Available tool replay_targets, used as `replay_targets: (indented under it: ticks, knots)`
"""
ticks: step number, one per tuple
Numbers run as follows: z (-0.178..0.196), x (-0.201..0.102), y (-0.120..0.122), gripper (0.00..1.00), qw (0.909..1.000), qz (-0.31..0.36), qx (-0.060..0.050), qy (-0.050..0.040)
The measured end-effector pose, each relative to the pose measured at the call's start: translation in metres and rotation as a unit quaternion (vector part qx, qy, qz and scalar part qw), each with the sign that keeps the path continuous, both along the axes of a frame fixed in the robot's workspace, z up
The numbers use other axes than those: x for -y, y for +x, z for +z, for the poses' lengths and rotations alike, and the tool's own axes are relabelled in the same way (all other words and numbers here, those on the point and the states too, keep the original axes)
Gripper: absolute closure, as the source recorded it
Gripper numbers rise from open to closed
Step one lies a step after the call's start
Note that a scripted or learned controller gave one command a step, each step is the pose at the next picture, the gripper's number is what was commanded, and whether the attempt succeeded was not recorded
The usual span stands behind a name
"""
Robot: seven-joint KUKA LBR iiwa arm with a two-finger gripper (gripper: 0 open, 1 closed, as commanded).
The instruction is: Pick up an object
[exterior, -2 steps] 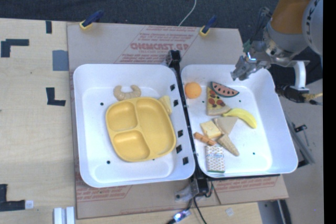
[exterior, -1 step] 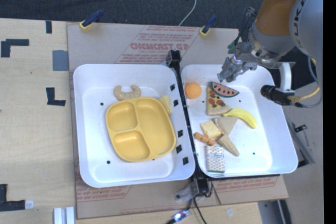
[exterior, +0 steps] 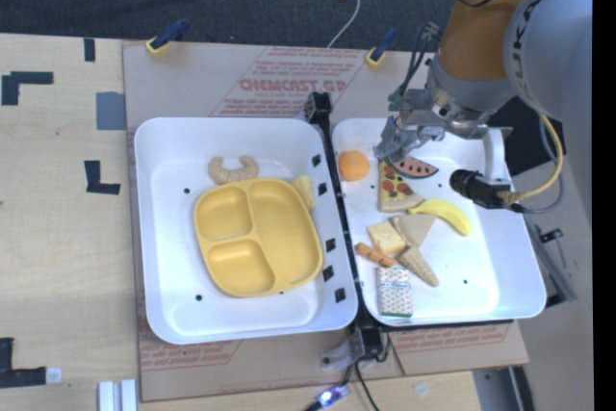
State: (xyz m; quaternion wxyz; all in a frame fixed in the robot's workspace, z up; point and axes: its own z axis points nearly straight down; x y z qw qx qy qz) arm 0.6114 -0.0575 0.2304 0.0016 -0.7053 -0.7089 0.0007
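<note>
Green-white carton (exterior: 394, 292) lies flat below banana (exterior: 445, 214).

Red print on the cardboard sheet (exterior: 289, 82) under the bins reads "CHEMCAST", upside-down to the camera; the smaller lines beneath are illegible. Dark lettering on the arm's grey casing (exterior: 553, 24) is partly visible, not readable.

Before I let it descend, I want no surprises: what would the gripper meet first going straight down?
Probably the watermelon slice or the pizza slice beside it; the gripper hangs over their upper-left edge. Its height is unclear, so it might land on bare bin floor.
</note>
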Motion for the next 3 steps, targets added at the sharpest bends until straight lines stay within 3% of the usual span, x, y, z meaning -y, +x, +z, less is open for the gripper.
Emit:
replay_targets:
  ticks: [2,3]
  knots:
    - [-0.014,-0.086,-0.005,1.0,1.0,0.0,0.001,-0.0002]
    - [-0.015,-0.086,-0.017,1.0,1.0,-0.002,0.0,-0.0009]
